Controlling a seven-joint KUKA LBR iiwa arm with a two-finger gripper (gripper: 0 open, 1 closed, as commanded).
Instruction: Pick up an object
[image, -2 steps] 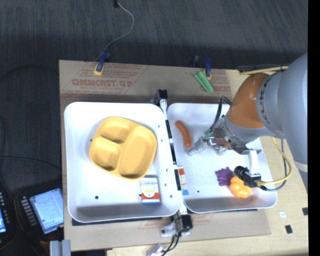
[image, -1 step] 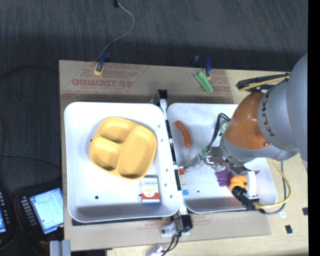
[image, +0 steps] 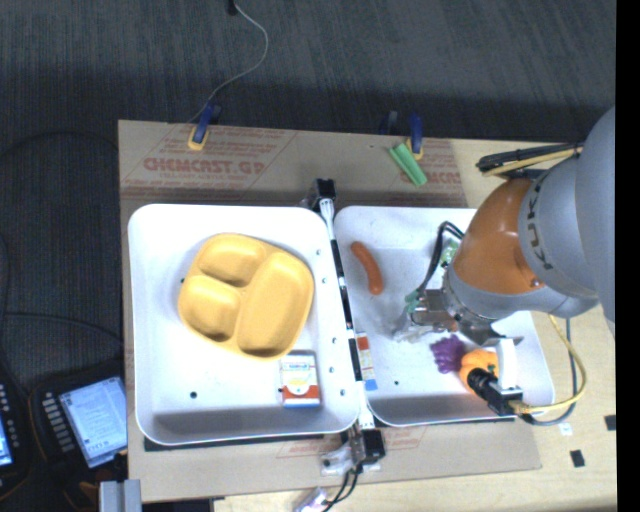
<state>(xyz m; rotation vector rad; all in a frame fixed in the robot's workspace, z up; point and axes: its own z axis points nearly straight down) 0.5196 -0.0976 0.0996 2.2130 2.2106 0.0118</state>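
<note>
Bin-picking trial, seen from above: the gripper hangs low over the middle of the right bin, and the grey arm with its orange band covers that bin's right side. From this angle we cannot make out how the jaws stand. Just beside the gripper, toward the bin's lower right corner as we look down, lies a small purple object. An orange object, partly hidden, sits close against the purple one's right. An orange-red sausage-shaped piece lies apart from them, near the bin's left edge and toward its upper left corner. In the left bin we see a large yellow three-lobed dish at the centre and a small box at the lower edge, near the lower right corner. On the brown board under both bins, a green marker lies just past the right bin's upper edge
</note>
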